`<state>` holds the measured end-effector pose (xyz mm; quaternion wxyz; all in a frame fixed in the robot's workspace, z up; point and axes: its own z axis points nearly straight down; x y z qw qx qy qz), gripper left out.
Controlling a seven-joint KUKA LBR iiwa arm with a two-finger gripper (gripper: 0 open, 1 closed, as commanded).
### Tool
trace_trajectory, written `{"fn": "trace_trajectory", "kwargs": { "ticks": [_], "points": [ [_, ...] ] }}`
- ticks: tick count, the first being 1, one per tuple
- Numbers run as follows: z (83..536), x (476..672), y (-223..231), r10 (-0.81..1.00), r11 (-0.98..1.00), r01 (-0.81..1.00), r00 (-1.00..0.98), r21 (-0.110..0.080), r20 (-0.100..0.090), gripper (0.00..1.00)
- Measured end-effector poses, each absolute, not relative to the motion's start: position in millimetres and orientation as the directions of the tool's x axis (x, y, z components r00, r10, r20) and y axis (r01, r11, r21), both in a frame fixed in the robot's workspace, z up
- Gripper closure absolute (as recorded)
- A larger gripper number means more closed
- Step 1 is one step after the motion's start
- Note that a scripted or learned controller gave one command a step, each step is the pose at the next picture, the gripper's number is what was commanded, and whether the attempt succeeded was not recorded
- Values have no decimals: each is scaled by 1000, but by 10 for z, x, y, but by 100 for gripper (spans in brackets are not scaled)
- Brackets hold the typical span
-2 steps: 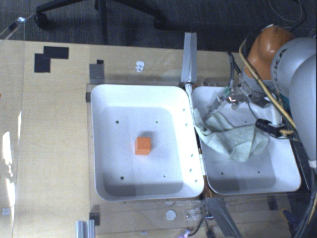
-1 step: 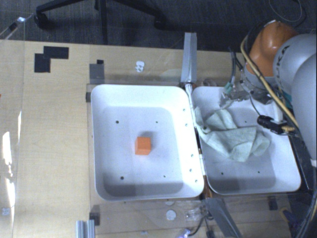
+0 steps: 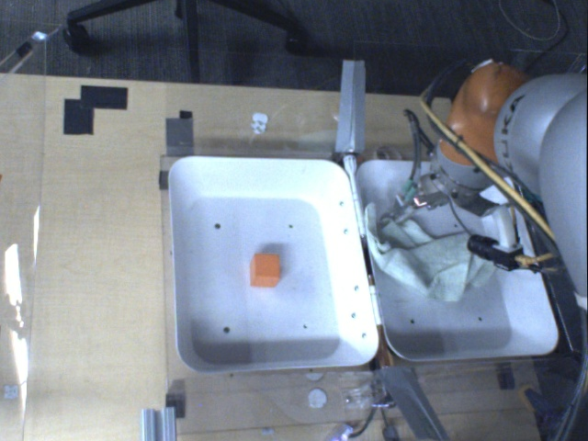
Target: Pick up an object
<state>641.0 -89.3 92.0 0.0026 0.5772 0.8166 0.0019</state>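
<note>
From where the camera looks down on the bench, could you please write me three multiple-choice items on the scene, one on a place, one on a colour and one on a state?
1. Where does the small cube lie?
A. In the left bin
B. In the right bin
C. On the bench outside both bins

2. What colour is the cube?
A. Blue
B. Orange
C. Green

3. How does the pale cloth lie in the right bin?
A. Folded into a neat square
B. Rolled into a tight tube
C. Crumpled in a loose heap

Answers:
1. A, since the cube sits near the middle of the left bin, apart from its walls.
2. B, since its faces are plainly orange against the white floor.
3. C, since the cloth shows uneven folds and ragged edges, with the gripper over its upper part.
</note>
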Motion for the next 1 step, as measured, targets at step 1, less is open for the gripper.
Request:
{"fn": "trace_trajectory", "kwargs": {
  "ticks": [1],
  "points": [
    [1866,6700,-266,999,42,999,-42,6,0,100]
  ]
}}
